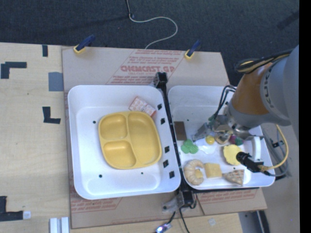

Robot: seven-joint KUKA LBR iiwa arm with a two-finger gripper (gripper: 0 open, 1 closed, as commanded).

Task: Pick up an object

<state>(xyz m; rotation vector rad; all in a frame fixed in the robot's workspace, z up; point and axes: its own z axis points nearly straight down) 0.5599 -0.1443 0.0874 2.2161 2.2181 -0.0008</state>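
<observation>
Currently, in the camera view, the arm (262, 91) reaches in from the right and its pincer (216, 130) sits low inside the right bin (194, 97). Whether the pincer is open, closed or gripping — cannot tell, the wrist hides it.

Just below the pincer: a small yellow ball (210, 140). Below-left — a green piece (189, 147); lower still, a bagel (194, 172), a cheese cube (212, 170) and a bread slice (234, 177) in a row. Below-right, a yellow lemon-like piece (232, 155). Left of the pincer, a brown block (179, 130).

Well apart to the left, the left bin (77, 130) holds a yellow divided plate (129, 140) and a pink-white block (141, 106).
</observation>
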